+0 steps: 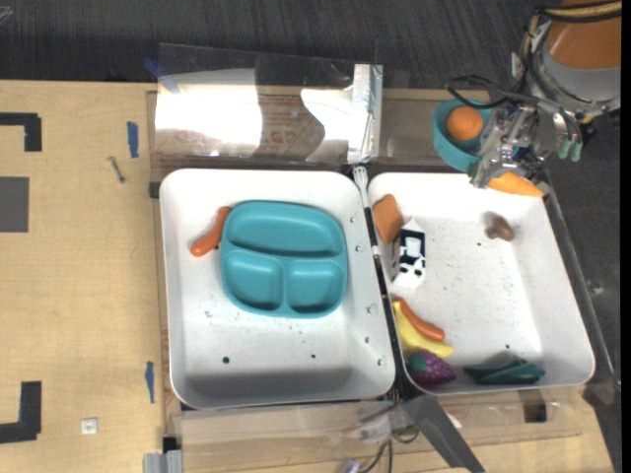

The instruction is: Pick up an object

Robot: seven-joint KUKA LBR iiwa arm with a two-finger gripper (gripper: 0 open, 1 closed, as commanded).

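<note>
A: What sits on the left of the desk (69,294)?

B: The left bin (187,353) holds a teal divided plate (284,256) near its middle, three compartments showing. A small orange sausage-shaped toy (209,233) lies tilted against the plate's left edge, touching it or just beside it.

A: And the right bin (552,304)?

B: Along its left wall, going from far to near: an orange-brown block (386,217), then a black-and-white toy (409,255) just beside it, then a yellow banana with an orange piece lying on it (422,327), then a purple grape bunch (432,368) at the near left corner. A dark green piece (505,371) lies along the near wall. A small brown lump (500,228) rests alone toward the far right.

A: Where is the arm?

B: At the far right corner. The pincer (505,156) hangs over the bin's far rim, beside a teal bowl (449,138) with an orange ball (464,123) in it. An orange wedge (517,183) sits right under the fingertips, at the rim.

A: Does it grip that wedge?

B: I cannot tell; cables and the wrist clutter that spot.
</note>
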